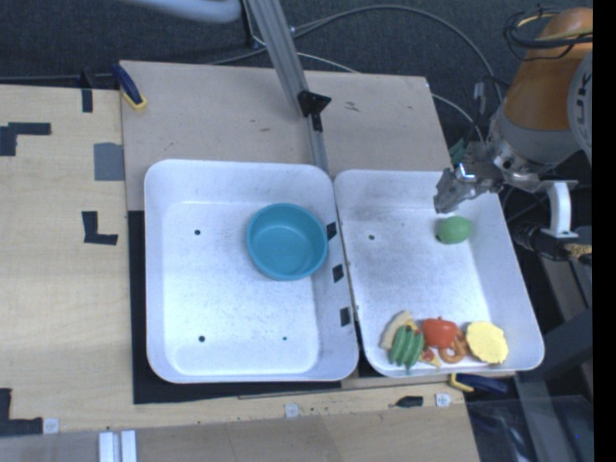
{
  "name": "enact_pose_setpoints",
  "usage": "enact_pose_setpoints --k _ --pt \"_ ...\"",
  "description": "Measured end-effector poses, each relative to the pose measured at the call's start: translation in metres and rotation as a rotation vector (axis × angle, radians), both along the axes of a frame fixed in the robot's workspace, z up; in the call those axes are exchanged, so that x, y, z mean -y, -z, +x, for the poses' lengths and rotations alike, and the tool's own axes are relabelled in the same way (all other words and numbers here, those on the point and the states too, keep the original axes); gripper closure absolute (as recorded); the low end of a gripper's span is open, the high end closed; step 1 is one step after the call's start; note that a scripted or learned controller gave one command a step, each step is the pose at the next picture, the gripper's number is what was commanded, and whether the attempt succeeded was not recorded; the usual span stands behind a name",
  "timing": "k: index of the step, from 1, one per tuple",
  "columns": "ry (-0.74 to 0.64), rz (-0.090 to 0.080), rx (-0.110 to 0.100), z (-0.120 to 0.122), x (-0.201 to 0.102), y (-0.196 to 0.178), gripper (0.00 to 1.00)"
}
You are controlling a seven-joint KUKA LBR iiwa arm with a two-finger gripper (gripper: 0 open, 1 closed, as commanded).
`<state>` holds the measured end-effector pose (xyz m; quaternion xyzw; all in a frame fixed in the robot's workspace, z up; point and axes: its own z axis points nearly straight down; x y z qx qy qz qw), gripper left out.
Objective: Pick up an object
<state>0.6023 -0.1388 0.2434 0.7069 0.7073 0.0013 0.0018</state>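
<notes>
Hovering my gripper (450,200) over the right bin (385,258), right of centre frame, just above the green ball (454,230); can't tell its grip state. Toy pile (443,340) sits at that bin's lower edge. Blue bowl (287,242) sits in the left bin (183,287).

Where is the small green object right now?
The small green object lies in the right bin, near its upper right corner, just below the pincer and well apart from the toy cluster at the bin's bottom edge.
</notes>
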Motion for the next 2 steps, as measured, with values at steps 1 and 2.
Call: enact_pose_setpoints --k 1,2 --pt "0.000 0.000 -0.002 0.000 0.000 -0.033 1.00" --pt "-0.003 0.002 -0.004 -0.012 -0.049 -0.034 1.00"
